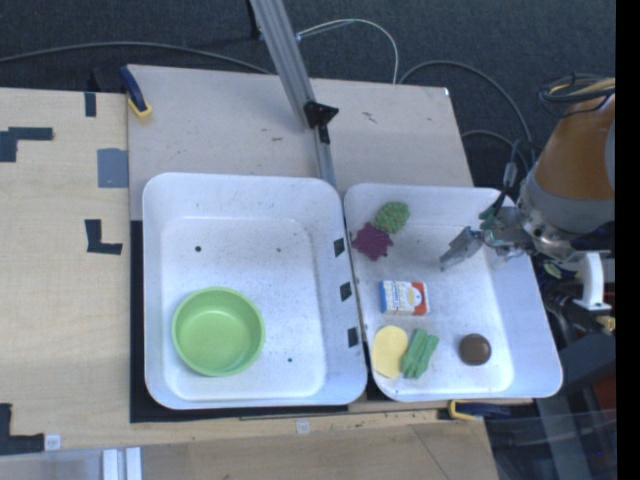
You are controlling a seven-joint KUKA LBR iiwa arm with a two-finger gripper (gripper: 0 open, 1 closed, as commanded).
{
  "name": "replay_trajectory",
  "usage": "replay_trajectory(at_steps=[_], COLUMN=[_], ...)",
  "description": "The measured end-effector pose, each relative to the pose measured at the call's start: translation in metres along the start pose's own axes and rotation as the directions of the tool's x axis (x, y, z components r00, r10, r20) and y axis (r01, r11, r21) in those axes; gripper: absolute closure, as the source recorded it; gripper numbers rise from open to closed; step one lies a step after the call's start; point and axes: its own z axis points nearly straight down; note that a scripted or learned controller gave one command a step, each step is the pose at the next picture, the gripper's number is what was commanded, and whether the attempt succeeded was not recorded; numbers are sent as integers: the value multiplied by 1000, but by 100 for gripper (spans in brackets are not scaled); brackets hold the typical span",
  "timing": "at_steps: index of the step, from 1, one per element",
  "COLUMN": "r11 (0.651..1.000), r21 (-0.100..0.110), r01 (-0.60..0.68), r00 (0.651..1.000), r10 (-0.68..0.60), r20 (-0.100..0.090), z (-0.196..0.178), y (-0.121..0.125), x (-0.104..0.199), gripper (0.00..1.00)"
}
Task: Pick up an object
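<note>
My gripper [462, 250] hangs over the upper right part of the right bin [520, 298], its grey fingers pointing left, and nothing shows between them. To its left lie a green knobbly object [392, 216] and a purple star-shaped object [371, 240]. Below it a small white carton with red and blue print [404, 297] rests mid-bin. Along the front of the bin sit a yellow oval object [389, 350], a green ridged object [419, 353] and a brown ball [474, 349].
The left bin [240, 208] holds a green bowl [217, 331] in its front left corner. A slanted metal pole [290, 58] rises behind the bins. Cables run across the dark floor at the back right.
</note>
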Motion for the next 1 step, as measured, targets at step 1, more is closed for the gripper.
replay_trajectory(at_steps=[1], r11=[1000], r21=[0], r01=[0], r00=[1000], r10=[0], r20=[0], z=[0], y=[0], x=[0], gripper=[0])
